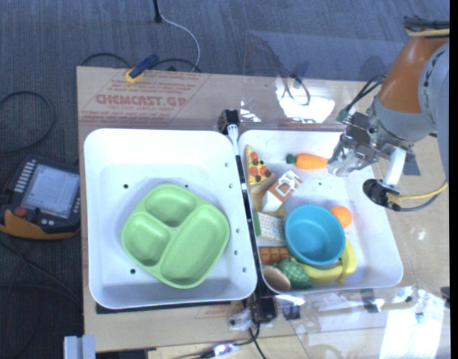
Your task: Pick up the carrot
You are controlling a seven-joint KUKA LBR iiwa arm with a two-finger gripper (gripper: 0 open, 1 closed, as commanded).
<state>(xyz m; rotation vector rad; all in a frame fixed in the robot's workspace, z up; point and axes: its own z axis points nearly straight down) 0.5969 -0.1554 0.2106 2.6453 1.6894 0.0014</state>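
While the gripper (342, 163) hangs just right of the carrot (309, 161), nothing's grabbed yet.
Carrot's at the right bin's (389, 249) far end; can't tell the claw's state, so it might just nudge it away.

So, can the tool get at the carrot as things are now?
Probably yes. The carrot lies in the open at the far side of the right bin, with the tool just beside it. Nothing lies on top; the pizza slice sits apart.
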